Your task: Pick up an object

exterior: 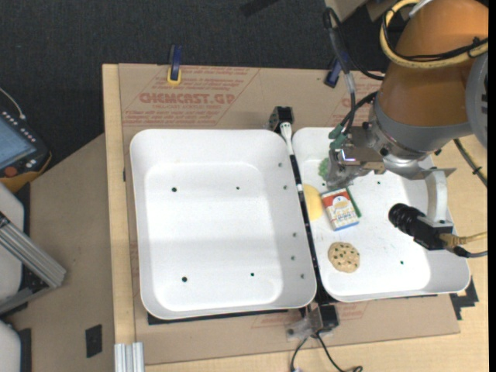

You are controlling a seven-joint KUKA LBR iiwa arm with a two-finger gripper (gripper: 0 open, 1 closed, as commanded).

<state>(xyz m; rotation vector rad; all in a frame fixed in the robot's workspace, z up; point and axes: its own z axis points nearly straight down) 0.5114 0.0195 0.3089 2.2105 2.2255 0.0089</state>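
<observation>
Since any loose item would satisfy the task, the small carton (342, 210) looks the likeliest candidate, being the one nearest the gripper (339, 170): it lies flat on the floor of the right bin (384, 273), red-and-white face up, and the gripper hangs just beyond the carton's far end, close to it but, as far as the slanted view lets me judge, not touching it. Whether the gripper is spread or closed I cannot tell, since the wrist and cabling crowd that spot; nothing can be seen held in it. The carton's long axis runs roughly from its far end toward its near end, tilted a little, so a short move toward the viewer and downward would probably bring the gripper over its middle, and closing across the narrow width seems the better bet. A yellow piece (312, 201) lies touching or just beside the carton's left side, which may crowd a grasp there, and a cookie (344, 256) sits near the carton's near end, apart from it
</observation>
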